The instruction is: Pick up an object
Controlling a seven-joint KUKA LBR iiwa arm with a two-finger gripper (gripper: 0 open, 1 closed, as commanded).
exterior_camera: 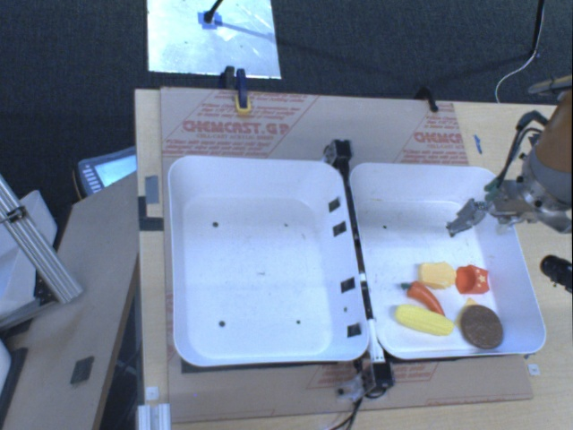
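Several toy foods lie in the front right part of the right bin (403, 195): a pale yellow block (437, 274), a red pepper piece (473, 279), a thin orange-red chili (424, 297), a yellow corn cob (424, 320) and a brown round disc (482, 326). My gripper (481, 224) hangs over the right bin's far right side, above and behind the food pile. It is open, with nothing between its fingers, and it touches none of the objects.
The left bin (192, 182) sits beside the right one, with a black clipped divider (351, 258) between them. Both rest on a cardboard sheet (295, 119). A metal plate (213, 25) lies behind the bench, and an aluminium rail (31, 240) stands at the left.
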